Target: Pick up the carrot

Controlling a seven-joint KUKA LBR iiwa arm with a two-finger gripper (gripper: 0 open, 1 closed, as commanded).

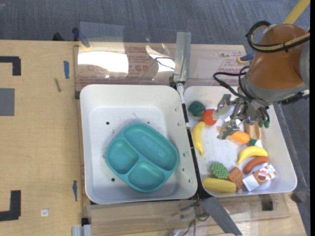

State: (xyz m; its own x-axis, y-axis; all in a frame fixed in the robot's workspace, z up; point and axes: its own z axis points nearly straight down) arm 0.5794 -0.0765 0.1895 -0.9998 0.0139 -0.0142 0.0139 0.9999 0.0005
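Here, a robot gripper (235, 123) hangs over the right bin (285, 156) of toy food.
Its fingers sit spread just left of the orange carrot (239, 137) (not gripping it).

The grey arm with the orange band (278, 58) reaches in from the right, its two-finger metal gripper (235, 124) pointing down.

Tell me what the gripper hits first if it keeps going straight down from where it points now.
Most likely the carrot, lying just under the gripper in the right bin; depth is hard to judge from above.
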